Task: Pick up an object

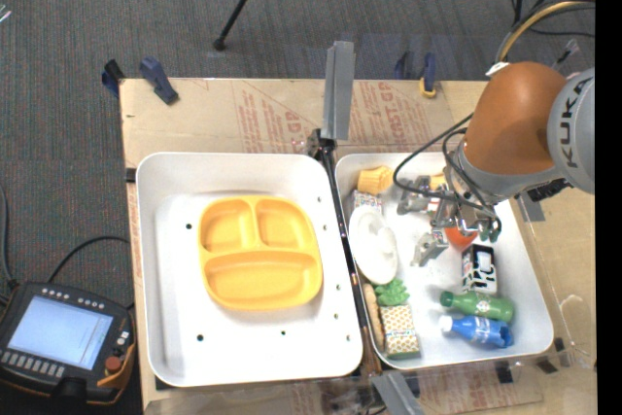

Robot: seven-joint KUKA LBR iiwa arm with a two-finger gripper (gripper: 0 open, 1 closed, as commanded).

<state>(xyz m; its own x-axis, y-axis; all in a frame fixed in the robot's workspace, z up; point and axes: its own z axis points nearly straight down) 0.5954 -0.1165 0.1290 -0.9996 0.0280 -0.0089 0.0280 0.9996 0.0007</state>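
Pincer (434, 230) low, arm bent overhead

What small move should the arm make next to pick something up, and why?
Probably lower a little: the gripper hangs over the right bin, above an orange-red item, with nothing seen between its fingers.
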